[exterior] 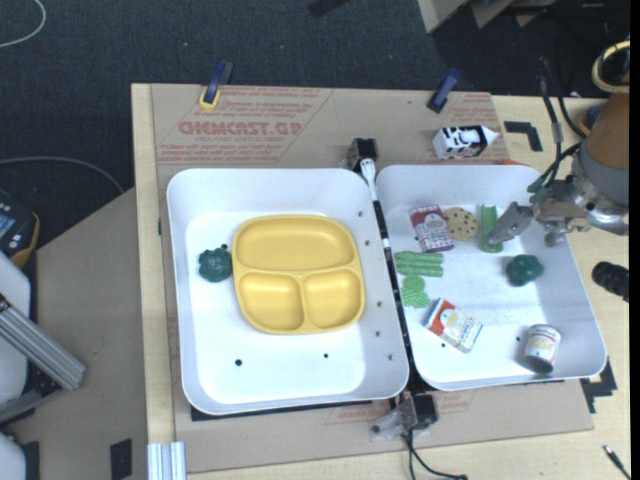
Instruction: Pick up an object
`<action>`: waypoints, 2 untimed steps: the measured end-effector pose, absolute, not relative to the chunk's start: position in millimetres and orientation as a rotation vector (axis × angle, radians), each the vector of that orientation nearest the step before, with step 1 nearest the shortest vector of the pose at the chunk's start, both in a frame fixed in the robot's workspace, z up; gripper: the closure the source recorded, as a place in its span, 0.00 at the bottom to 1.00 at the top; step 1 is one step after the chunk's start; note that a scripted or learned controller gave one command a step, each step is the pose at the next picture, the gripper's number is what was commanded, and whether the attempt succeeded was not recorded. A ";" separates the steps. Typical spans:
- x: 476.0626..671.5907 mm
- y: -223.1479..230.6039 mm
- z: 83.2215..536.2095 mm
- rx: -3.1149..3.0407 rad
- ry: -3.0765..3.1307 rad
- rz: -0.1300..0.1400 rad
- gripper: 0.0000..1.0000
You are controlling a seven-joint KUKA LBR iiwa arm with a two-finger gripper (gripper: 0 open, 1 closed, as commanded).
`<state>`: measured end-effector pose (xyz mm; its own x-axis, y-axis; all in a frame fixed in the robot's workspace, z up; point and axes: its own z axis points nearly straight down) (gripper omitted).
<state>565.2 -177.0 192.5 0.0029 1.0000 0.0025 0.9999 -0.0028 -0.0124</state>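
A: The bench [300, 128] is a brown board standing on dark carpet, with two shallow white bins side by side on it. Why that layout?

B: My guess is one bin supplies objects and the other receives them. Nearest the camera in the right bin [590, 343] a small tin can [540, 346] lies on its side by the front wall, with a red-and-white carton [452, 325] flat just to its left. Nothing is stacked, so each piece can be reached from above.

A: And further in?

B: Green bean pods [416, 274] near the dividing wall, a dark green lump [523, 268] toward the arm's side, then a red packet [432, 228] touching a brown cookie [461, 221]. In the left bin [190, 298] a yellow divided plate [298, 271] sits in the middle with a dark green piece [214, 263] just beside its left rim.

A: The gripper?

B: The gripper [508, 223] hangs over the back of the right bin, next to an upright green piece [488, 228]. I cannot tell how it is set, and nothing is visibly held. That green piece or the lump is likely the target. Beyond the bins a black-and-white toy [464, 140] lies on the board.
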 end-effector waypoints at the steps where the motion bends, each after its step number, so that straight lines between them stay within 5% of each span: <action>1: 568.4 -176.8 199.3 -2.222 -2.222 0.000 0.00; 2: 570.8 -183.1 153.5 -2.218 -2.217 0.004 0.00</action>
<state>570.8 -183.1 153.5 0.0005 1.0000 0.0016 1.0000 -0.0004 -0.0055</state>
